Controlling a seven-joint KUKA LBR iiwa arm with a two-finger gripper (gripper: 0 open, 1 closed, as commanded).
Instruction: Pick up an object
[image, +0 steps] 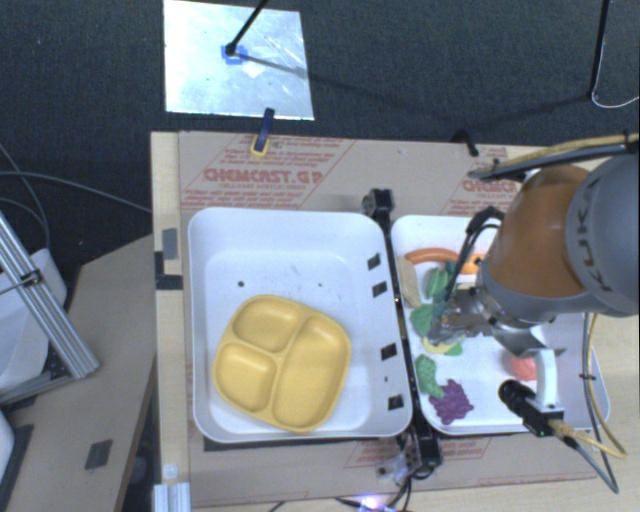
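— Where's the hand (452, 322)?
— I see it low in the right bin (480, 420), over the green toys (432, 316). Whether it's spread or pinching, I can't tell.
— Left bin (290, 240)?
— Yellow plate (283, 362).

Lying across the top, dark carpeted floor (420, 60) carrying a shiny metal sheet (238, 60). Covering the surface, a printed cardboard sheet (300, 170). Standing at left, a tan side table (90, 390) and aluminium frame rails (40, 300), with thin cables (40, 190) trailing nearby.
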